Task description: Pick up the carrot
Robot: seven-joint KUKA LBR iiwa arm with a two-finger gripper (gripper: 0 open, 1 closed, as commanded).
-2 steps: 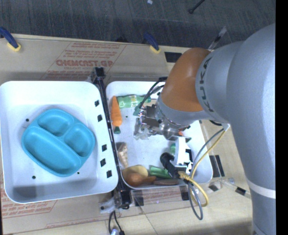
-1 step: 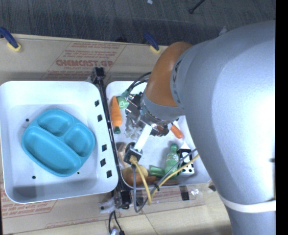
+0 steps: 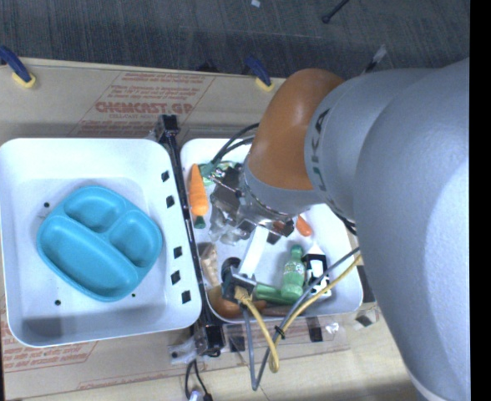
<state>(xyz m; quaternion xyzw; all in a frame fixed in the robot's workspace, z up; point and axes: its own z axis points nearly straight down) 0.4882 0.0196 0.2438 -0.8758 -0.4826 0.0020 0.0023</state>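
Two white bins (image 3: 12, 224), carrot (image 3: 198, 192) by right bin's left wall, hand (image 3: 229, 224) beside it, grip unclear, green bottle (image 3: 293, 272) nearby

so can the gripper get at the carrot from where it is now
Probably yes. The carrot lies exposed along the left wall of the right bin, nothing on top of it, and the gripper hangs just beside it. The close bin wall could crowd the fingers.

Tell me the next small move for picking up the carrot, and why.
Probably shift the gripper a little toward the left bin, then descend. The carrot lies along the right bin's left wall, just beside the gripper rather than under it, and nothing shows in its grasp. The wall is close, so go slowly.
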